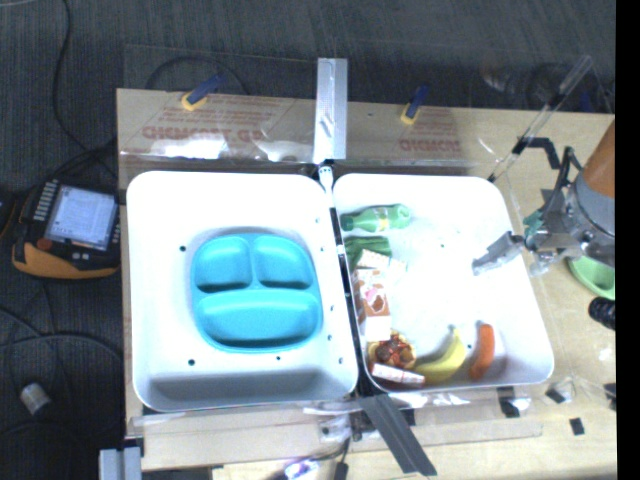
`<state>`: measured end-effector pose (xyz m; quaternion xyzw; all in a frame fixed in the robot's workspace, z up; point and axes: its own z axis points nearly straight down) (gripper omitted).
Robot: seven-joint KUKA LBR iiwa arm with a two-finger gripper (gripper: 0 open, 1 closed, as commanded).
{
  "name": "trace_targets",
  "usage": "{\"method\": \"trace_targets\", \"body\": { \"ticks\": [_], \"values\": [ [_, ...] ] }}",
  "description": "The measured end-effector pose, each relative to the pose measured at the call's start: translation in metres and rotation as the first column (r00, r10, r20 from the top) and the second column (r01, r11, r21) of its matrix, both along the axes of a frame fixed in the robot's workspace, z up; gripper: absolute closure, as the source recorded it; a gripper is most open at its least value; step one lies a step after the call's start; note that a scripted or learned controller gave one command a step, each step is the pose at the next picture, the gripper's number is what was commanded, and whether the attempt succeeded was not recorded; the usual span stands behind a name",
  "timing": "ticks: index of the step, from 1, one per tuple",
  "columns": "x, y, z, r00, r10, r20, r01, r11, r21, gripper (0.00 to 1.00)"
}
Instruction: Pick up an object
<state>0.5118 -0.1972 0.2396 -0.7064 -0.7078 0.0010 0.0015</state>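
So far nothing is lifted: the left bin [160, 298] bears a blue divided plate [258, 290], while the right bin [505, 278] keeps its clutter from nine to six o'clock. There lie a green bottle [375, 218], a banana [440, 356] and an orange piece [482, 350]. The gripper [500, 253] hovers at three o'clock; whether it is open, I cannot tell.

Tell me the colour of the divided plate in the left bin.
Light blue plate, seen in the camera view.

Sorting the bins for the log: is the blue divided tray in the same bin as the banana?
No, the blue tray sits in the left bin, while the banana lies in the right bin.
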Motion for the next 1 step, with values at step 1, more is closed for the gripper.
{"method": "trace_targets", "body": {
  "ticks": [1],
  "values": [
    [0.01, 0.068, -0.1292, 0.979, -0.202, -0.003, 0.202, 0.979, -0.001, 0.0]
  ]
}}
